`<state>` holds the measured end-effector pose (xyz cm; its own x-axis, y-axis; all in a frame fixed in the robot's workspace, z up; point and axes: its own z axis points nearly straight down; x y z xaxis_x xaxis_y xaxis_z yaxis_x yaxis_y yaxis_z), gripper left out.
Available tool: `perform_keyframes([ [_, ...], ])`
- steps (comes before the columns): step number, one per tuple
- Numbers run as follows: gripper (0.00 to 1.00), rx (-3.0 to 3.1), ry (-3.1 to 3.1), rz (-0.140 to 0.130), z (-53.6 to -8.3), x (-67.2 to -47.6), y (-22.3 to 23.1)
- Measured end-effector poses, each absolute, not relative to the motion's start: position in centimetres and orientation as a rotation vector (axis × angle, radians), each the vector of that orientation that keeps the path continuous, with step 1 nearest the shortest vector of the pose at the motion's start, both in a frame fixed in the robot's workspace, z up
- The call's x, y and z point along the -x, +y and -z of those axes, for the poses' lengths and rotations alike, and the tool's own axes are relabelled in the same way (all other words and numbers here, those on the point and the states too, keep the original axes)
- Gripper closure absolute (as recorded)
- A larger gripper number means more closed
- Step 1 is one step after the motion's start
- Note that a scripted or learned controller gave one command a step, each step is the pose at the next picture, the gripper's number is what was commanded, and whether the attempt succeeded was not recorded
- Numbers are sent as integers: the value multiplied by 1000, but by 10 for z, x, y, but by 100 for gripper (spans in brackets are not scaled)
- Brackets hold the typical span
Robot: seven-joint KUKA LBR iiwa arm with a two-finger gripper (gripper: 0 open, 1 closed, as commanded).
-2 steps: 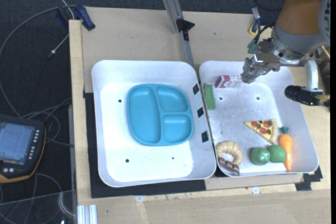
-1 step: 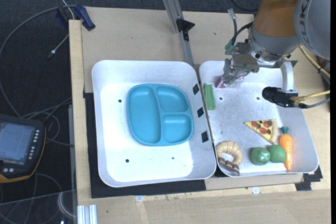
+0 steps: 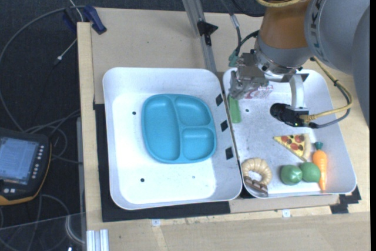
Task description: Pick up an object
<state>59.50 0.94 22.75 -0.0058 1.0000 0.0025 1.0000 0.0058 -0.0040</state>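
Jaws: can't tell if spread or pressed together, the wrist body hides them from up here. Gripper (image 3: pixel 244 84) sits low over the right bin (image 3: pixel 258 132), to the right of the plate (image 3: pixel 178 127) and a bit beyond its far edge. Nothing visibly pinched.

Near to far, all referenced to the plate:
- pastry (image 3: pixel 257 173): right of plate, nearer than it, at the right bin's near-left corner, against the rim.
- two green balls (image 3: pixel 291 174) (image 3: pixel 310 171): further right of the plate than the pastry, touching each other.
- carrot (image 3: pixel 320 168): right again, just beside the second ball, lying lengthwise near-to-far.
- pizza slice (image 3: pixel 294 143): right of plate, level with its near half, just beyond the green balls.
- green stick (image 3: pixel 235 110): just right of the plate's far half, along the wall between the bins, directly below the gripper. Contact with the gripper: can't tell.
- left bin (image 3: pixel 108 103): holds the plate, roughly centred.
- arm (image 3: pixel 294 14): grey with orange band, beyond and right of the plate, above the gripper.
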Motion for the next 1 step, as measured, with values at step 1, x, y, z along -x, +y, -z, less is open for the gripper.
perform_keyframes([
  [1, 100, 2212, -2224, -3, -219, -586, 64],
])
